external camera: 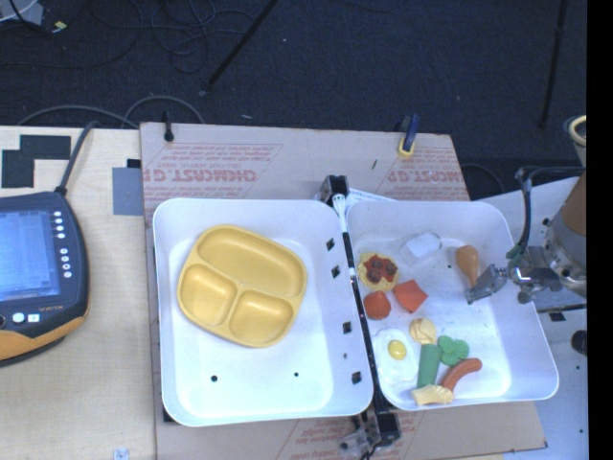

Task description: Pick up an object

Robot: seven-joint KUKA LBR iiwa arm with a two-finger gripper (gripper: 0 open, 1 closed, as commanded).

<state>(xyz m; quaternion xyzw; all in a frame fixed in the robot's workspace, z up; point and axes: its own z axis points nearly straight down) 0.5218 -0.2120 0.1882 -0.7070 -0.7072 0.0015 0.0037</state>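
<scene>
Cardboard-topped bench, dark cabled floor

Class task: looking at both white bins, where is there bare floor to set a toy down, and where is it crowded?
Free: left bin floor below the yellow tray; right bin's lower right corner. Crowded: its middle, from tomato to sausage.

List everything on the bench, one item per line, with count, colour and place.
bins: 2, white, side by side
divided plate: 1, yellow, left bin
toy food: about ten pieces, mixed colours, right bin
fried egg: 1, white and yellow, right bin
sausage: 1, red, right bin's front
tablet: 1, orange and grey, far left
cardboard: 1 sheet, brown, under bins
hand: 1, grey, over right bin's right side
</scene>
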